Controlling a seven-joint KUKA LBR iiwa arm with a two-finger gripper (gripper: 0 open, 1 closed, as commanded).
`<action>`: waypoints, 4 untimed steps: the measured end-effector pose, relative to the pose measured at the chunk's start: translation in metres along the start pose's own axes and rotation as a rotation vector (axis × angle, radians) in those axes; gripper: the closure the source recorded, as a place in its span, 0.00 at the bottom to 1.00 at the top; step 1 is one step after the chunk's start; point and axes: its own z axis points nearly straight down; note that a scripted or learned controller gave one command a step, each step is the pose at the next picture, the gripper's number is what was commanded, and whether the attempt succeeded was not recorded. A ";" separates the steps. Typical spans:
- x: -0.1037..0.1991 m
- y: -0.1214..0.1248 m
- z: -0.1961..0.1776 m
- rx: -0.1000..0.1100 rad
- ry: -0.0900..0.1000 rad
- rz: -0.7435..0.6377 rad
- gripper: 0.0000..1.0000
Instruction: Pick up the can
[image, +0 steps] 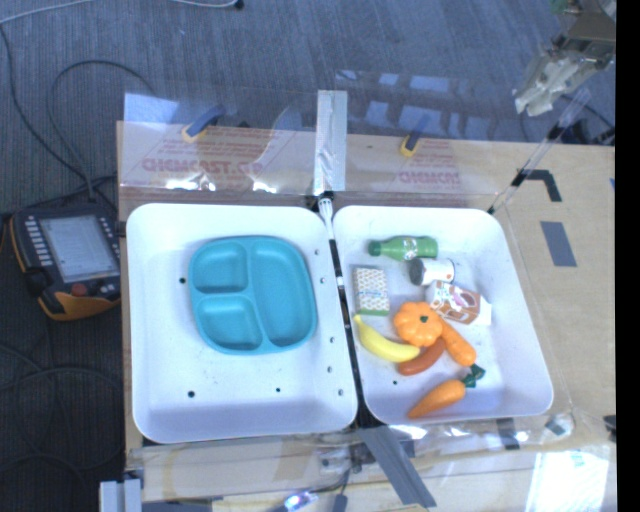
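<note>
The can (431, 271) is small and white with a dark end. It lies on its side in the right bin (520, 330), just below a green bottle (403, 247) and above a red-and-white packet (458, 303). My gripper (547, 86) hangs at the view's top right, well above and behind the right bin and far from the can. It is pale and blurred against the floor.
The right bin also holds a checkered box (371, 289), an orange pumpkin (417, 324), a banana (384, 342), a red sausage (420, 359) and two carrots (438, 397). A blue divided plate (250, 292) lies in the left bin (160, 390). A pendant (65, 258) sits on the floor at left.
</note>
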 end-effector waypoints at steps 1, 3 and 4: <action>0.002 -0.032 0.064 -0.006 0.029 -0.132 1.00; -0.001 0.015 0.055 -0.004 0.027 0.049 1.00; 0.000 0.016 0.046 -0.004 0.024 0.047 1.00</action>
